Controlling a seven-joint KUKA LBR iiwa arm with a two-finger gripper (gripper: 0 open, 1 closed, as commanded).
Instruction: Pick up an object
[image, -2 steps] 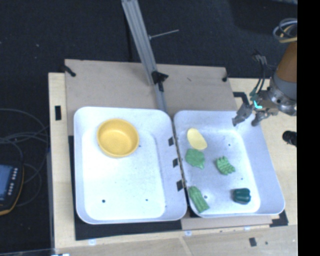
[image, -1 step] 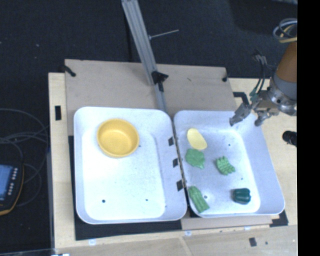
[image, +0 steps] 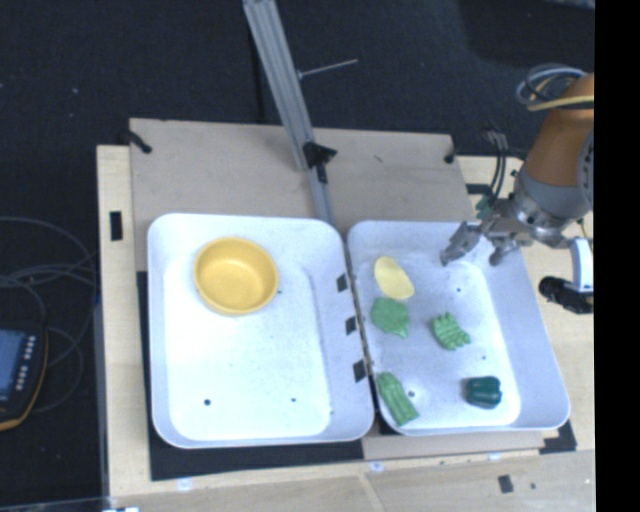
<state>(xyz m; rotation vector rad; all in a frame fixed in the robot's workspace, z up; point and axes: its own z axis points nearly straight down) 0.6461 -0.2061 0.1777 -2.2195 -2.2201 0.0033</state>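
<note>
Lowest in the frame, along the bottom edge of the right bin (image: 530, 330), lie two items: a long green ridged piece (image: 397, 397) at the bin's lower-left corner, angled from upper left to lower right, and a dark green pepper-like object (image: 483, 391) at the lower right. Above them, mid-bin, sit a green leafy lump (image: 390, 317) and a small green ridged piece (image: 450, 331), apart from each other. A pale yellow object (image: 393, 278) lies just above the leafy lump, nearly touching it.

At the upper right of the frame, the gripper (image: 480, 243) hangs over the bin's upper right corner, its two fingers spread apart with nothing between them. Every candidate lies down and left of it; the small green ridged piece and the yellow object look nearest, so the coming reach likely heads toward the lower left.

In the left bin (image: 170, 330), a yellow bowl (image: 236, 274) rests at upper left, well apart from the gripper.
</note>
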